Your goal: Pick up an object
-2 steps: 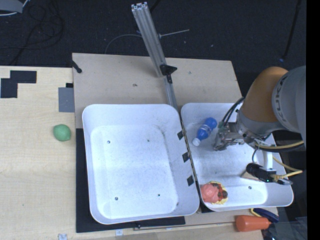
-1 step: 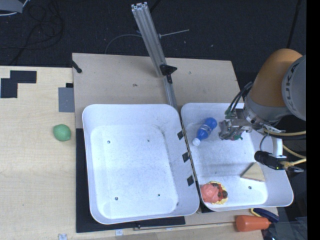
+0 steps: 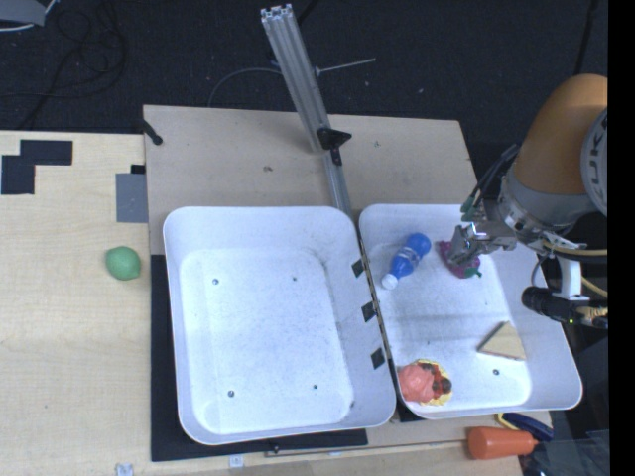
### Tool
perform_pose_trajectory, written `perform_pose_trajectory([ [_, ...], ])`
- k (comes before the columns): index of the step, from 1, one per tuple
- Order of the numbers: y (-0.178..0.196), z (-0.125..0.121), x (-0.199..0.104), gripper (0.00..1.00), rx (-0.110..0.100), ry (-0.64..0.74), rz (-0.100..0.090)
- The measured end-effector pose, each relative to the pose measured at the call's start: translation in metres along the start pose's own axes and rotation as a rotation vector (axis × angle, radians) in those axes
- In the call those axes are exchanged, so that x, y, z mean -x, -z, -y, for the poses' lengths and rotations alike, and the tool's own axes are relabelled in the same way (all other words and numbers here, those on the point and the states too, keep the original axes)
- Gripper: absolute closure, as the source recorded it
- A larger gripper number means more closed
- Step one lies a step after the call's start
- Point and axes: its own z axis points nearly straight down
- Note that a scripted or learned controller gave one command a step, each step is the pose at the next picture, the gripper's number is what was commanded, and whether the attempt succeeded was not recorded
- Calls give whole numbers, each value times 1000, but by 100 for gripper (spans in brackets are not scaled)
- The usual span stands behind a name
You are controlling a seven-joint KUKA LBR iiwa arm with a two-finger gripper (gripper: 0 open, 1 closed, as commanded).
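Nearest, at six o'clock on the desk: an orange object, partly cut off by the right bin. Inside that bin, at its near rim: a red-and-yellow lump; at four o'clock, a tan wedge. Farther in, a blue bottle. At two o'clock, a purple-green object right under the jaws, touching or nearly so. Jaw opening impossible to tell. Left bin alongside. Green ball at nine o'clock on pale wood. Beyond, dark floor with cables.

light: bright, even | shadows: soft | focus: slightly soft | surround: dark floor
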Motion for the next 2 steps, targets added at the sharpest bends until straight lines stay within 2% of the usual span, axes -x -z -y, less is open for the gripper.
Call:
perform_pose_trajectory([
  [1, 62, -3, -1, 100, 2, 0, 0],
  [2, 63, -6, -54, 100, -3, 4, 0],
])
